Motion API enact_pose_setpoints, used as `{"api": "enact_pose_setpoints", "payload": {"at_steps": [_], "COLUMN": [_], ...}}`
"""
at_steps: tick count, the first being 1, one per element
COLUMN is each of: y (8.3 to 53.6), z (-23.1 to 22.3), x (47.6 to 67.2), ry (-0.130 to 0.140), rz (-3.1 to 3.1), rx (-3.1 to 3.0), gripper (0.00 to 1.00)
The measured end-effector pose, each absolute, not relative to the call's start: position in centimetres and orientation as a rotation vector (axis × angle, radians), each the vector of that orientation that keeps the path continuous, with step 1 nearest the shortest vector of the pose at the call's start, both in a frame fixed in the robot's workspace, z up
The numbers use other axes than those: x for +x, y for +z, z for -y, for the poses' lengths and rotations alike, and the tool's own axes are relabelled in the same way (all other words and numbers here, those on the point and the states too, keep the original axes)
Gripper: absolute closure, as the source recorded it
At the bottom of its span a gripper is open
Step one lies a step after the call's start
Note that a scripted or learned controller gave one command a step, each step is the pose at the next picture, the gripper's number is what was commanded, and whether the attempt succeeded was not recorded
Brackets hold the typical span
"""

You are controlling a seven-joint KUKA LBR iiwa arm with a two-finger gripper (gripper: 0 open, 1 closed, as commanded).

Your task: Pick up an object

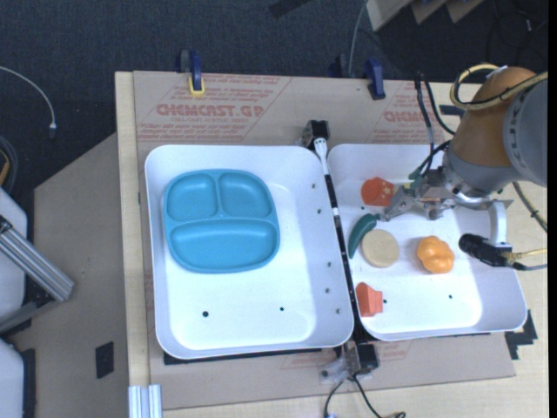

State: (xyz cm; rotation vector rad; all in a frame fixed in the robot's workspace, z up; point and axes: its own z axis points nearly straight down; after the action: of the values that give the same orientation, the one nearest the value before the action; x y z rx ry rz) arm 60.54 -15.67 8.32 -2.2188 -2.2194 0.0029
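From the overhead camera you see 2 white bins; the right bin point(496, 307) holds a red tomato point(377, 191), green pepper point(361, 232), beige disc point(380, 248), orange fruit point(435, 254) and red block point(369, 299). The gripper point(402, 205) hovers just beside the tomato; I cannot tell its grip. Crowded neighbours could be nudged, spoiling the grasp

Grey arm point(513, 138) reaches in from right, gripper point(407, 200) lowered

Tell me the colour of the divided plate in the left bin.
Light blue. The divided plate, with three compartments, shows clearly in the camera view, lying in the white left bin.
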Motion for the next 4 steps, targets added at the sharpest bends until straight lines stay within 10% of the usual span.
{"api": "enact_pose_setpoints", "payload": {"at_steps": [1,4], "y": [9.6,25.8], "z": [15.7,16.7], "x": [60.6,60.7], "ry": [0.000,-0.005], "rz": [2.222,2.227], "rx": [-2.222,-2.225], "gripper": [1.00,1.00]}}
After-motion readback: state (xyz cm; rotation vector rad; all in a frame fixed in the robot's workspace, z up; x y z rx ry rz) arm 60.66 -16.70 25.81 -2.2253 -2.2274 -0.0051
